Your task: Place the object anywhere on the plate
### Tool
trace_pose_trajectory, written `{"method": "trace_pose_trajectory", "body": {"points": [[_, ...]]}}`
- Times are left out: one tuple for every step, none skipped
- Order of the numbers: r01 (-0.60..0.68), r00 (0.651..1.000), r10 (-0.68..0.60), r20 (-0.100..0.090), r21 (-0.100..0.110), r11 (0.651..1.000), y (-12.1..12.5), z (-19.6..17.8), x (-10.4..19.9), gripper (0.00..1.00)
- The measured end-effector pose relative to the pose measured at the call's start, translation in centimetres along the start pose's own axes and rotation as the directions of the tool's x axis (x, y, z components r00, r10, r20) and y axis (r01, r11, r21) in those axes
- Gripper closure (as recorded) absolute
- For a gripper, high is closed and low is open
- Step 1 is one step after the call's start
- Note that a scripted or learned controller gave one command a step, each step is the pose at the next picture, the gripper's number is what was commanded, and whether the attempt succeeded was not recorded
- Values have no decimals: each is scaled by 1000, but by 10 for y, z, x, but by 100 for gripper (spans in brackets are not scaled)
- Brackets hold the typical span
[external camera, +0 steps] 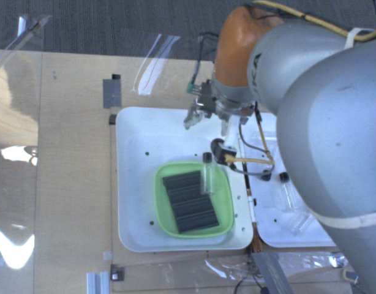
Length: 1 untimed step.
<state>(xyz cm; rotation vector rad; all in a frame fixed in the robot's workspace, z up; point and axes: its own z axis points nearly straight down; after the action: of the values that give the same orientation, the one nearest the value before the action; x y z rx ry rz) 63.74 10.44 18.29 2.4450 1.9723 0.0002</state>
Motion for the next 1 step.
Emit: {"method": "trace_pose_trajectory", "body": {"points": [[6,1000,-6,-1,-4,1000,1,-11,2,100]]}}
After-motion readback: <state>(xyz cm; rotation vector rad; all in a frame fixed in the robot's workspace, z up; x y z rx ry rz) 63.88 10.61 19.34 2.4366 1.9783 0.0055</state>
